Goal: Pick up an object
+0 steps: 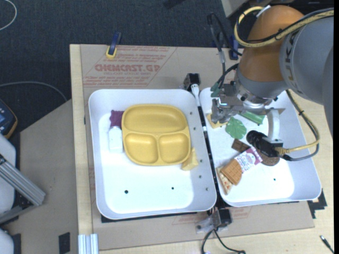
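To the right of the yellow three-compartment plastic tray (pixel 156 134), across the divide between the two shallow white bins, the gripper (pixel 221 112) of the grey-and-orange arm is pictured low over the right-hand bin (pixel 296 187); whether it is open or closed cannot be told. A green leaf-shaped plastic piece (pixel 235 127) is seen just right of the gripper, on the side away from the tray. A tan waffle-patterned square (pixel 231 172) and a crumpled pink-and-white wrapper (pixel 248 159) are laid right of the tray's lower corner. Against the tray's left edge a purple block (pixel 115 118) and a white oblong piece (pixel 115 139) are lodged, and a small yellow wedge (pixel 189 163) is pressed to its lower right corner, all within the left-hand bin (pixel 148 202).
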Available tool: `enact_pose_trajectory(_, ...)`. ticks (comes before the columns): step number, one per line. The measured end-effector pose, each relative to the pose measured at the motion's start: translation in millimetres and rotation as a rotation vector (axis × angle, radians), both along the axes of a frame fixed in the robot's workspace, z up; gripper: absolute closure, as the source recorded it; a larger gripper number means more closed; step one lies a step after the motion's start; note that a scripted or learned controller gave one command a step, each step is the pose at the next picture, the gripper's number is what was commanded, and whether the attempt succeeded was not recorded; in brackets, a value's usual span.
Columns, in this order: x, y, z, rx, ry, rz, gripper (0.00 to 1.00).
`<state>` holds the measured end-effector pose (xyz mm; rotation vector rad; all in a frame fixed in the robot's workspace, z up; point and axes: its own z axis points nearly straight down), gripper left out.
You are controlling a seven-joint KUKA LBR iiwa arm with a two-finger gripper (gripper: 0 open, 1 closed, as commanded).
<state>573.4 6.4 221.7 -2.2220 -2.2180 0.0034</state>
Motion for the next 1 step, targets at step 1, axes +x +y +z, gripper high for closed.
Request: enact_pose_trajectory(1,-4.1,6.0,-6.7,0.001,0.001,0.002,1.00)
